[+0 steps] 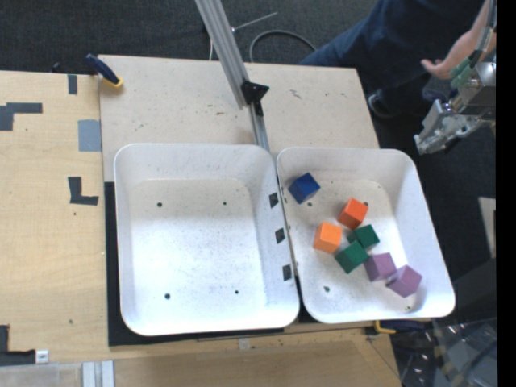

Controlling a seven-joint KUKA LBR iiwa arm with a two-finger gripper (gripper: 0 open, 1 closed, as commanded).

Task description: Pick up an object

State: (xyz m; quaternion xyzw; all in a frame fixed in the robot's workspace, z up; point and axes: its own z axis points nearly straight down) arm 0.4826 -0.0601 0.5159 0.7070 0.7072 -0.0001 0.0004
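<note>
- orange, green and purple small cubes sit touching in the right white bin; a descent there risks nudging neighbours.
- pincer hangs outside the bin; cannot tell its spread.

The pincer hangs at the view's right edge, tilted down-left, holding nothing.
</note>
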